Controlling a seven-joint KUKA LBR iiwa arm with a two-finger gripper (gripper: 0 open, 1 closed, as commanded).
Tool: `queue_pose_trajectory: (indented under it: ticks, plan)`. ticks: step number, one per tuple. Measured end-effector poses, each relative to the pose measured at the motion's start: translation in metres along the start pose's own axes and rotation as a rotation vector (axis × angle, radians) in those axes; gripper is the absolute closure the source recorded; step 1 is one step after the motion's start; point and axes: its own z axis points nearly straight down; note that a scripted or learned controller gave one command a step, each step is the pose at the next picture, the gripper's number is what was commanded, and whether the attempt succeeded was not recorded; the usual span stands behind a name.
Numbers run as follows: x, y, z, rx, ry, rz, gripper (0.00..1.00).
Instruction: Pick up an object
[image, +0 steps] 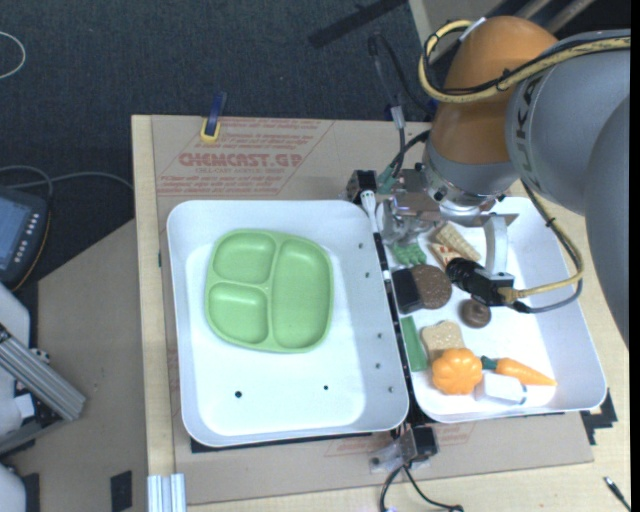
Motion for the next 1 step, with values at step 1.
queue_pose_trajectory:
  ticks: [1]
  plan:
    - [0.0109, -0.0035, -0.0011, 0.0, 0.0, -0.003, 1.0]
